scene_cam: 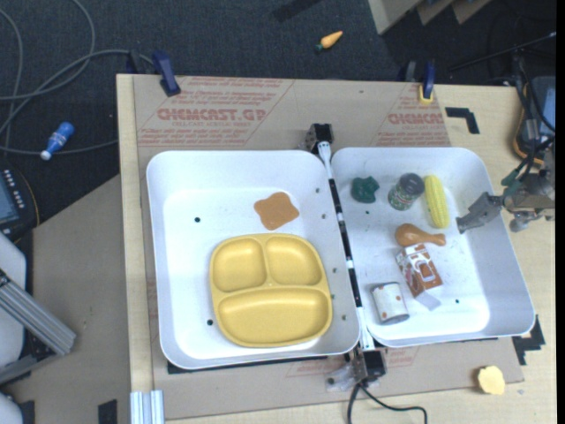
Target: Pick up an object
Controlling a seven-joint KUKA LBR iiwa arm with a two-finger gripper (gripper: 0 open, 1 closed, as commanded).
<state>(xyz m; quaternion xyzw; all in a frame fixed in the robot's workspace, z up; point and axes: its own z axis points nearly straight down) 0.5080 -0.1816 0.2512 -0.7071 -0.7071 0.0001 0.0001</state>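
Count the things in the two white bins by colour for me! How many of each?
Yellow: 2, the plate and the corn
Orange-brown: 3, the flat piece, the drumstick and the packet
Green: 1, the small toy
Grey or silver: 2, the can and the cup
Total: 8

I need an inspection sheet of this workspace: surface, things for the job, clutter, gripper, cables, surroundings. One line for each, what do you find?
Surface: bench with left bin and right bin side by side.
Job's things: right bin holds corn cob, can, green piece, drumstick, snack packet, small cylinder; left bin holds yellow divided tray and brown piece.
Clutter: yellow piece on the bench.
Gripper: gripper at the right bin's right edge, holding nothing.
Cables: cable on the floor.
Surroundings: blue bottle and orange item on dark carpet.
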